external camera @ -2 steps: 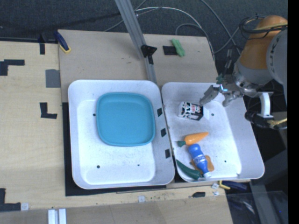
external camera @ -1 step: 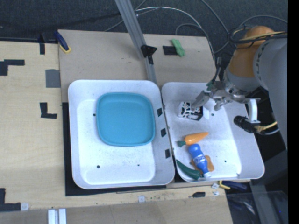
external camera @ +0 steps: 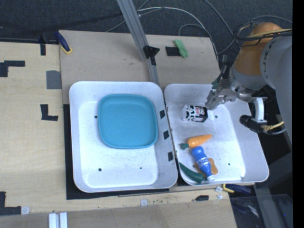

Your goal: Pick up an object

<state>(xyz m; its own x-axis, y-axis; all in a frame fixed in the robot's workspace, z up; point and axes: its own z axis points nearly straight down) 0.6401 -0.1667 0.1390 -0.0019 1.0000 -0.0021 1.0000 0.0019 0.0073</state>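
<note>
- Camera view: the arm comes in from the right and bends down over the right bin [external camera: 247,172], its end effector [external camera: 212,102] low near that bin's upper part.
- Just beside the tip, to its left, lies a small black-and-white object [external camera: 194,113] on the bin floor. It looks like the nearest target, though whether the tip touches it I cannot tell.
- The end effector's state is not readable from here; the tip is small and blurred, so I cannot tell if it is released or clenched. Nothing is seen between it.
- Lower in the same bin sit an orange carrot [external camera: 200,140], a blue bottle [external camera: 201,160] just below it, and a green piece [external camera: 190,175] at the bin's lower-left corner.
- The left bin [external camera: 83,141] carries a blue plate [external camera: 127,121], well apart from the arm.
- My reading: this is the approach step, before any lift. The next move calls for settling squarely over the black-and-white object, closing on it, then rising straight up.
- Pose: the orange band [external camera: 256,46] sits high at the right; the wrist slants down and left towards the bin. Both bins rest on the worktop [external camera: 28,127].
</note>
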